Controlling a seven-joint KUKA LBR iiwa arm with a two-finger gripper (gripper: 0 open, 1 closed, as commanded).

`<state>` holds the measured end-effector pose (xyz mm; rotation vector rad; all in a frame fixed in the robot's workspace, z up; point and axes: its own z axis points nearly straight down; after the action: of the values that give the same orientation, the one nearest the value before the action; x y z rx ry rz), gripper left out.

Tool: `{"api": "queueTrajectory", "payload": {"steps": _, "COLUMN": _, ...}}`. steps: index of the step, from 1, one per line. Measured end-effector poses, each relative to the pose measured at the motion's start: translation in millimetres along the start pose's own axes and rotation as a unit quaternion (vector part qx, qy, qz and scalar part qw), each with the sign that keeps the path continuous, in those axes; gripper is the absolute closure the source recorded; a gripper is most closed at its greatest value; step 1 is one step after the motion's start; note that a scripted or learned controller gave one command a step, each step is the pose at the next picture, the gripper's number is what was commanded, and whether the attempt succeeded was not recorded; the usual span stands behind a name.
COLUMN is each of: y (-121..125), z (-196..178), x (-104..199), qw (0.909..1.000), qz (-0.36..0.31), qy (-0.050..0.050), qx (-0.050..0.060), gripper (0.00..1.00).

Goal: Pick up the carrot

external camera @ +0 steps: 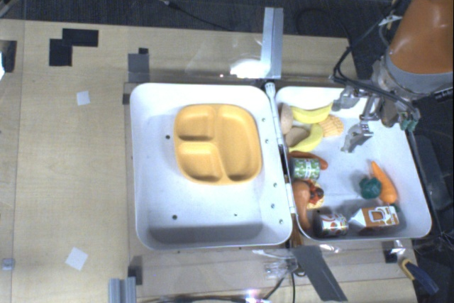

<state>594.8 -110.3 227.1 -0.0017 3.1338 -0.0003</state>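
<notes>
Hand (360, 130): hung over the right bin (418, 181), finger state impossible to tell
Carrot (384, 182): lay in that bin, apart from the hand, beside a green item (369, 187)

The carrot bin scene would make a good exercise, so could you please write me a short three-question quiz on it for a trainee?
1. True or false: the carrot lies in the same bin as the yellow divided plate.
2. Multiple choice: where is the gripper relative to the carrot? A) closed around it B) apart from it, toward the far side of the right bin C) over the left bin
3. Short answer: what lies right against the carrot's left side?

Key
1. False; the carrot is in the right bin, the plate in the left.
2. B
3. A dark green leafy top, seemingly the carrot's own.
</notes>
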Motion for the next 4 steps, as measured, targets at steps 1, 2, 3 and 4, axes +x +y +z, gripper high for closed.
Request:
{"api": "queueTrajectory", "payload": {"steps": 1, "y": -75, "z": 62, "x": 49, "qw": 1.0, "qz": -0.009, "qy": 0.001, "qx": 0.001, "gripper": 0.0}}
{"api": "queueTrajectory", "payload": {"steps": 2, "y": -93, "z": 137, "x": 75, "qw": 0.9995, "qz": -0.03, "qy": -0.004, "qx": 0.002, "gripper": 0.0}}
{"api": "queueTrajectory", "payload": {"steps": 3, "y": -92, "z": 124, "x": 72, "qw": 0.9994, "qz": -0.034, "qy": -0.008, "qx": 0.003, "gripper": 1.0}}
{"api": "queueTrajectory", "payload": {"steps": 4, "y": -89, "z": 119, "x": 93, "qw": 1.0, "qz": -0.001, "qy": 0.0, "qx": 0.0, "gripper": 1.0}}
